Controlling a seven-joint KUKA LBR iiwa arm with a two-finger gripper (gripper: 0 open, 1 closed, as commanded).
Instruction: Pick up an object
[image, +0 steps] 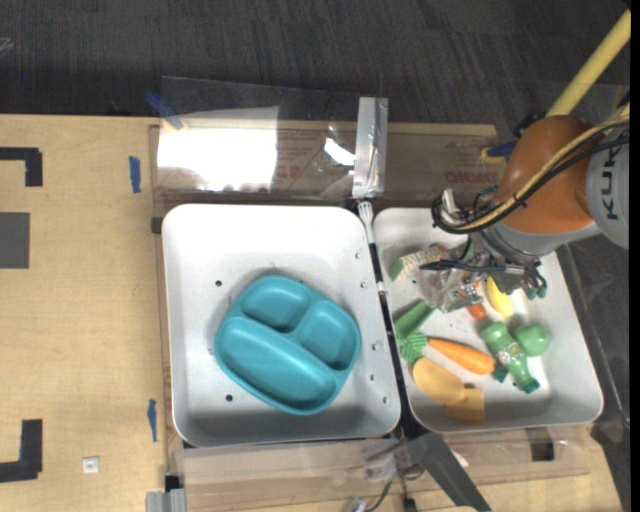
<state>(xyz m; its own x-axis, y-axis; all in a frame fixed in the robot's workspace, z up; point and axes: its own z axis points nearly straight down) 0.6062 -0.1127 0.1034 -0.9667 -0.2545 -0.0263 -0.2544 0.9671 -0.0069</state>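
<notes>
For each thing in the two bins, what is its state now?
Teal divided plastic plate: upright, flat in the left white bin.
Orange toy carrot: lying on its side in the right white bin.
Green toy bottle: lying down.
Gripper: low over the right bin's toys.

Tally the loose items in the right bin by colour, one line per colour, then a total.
Green: 3, a bottle, a long piece and a small piece
Orange: 1, a carrot
Yellow: 1, a small piece
Tan: 1, a block
Total: 6, though clutter under the gripper is unclear.
</notes>
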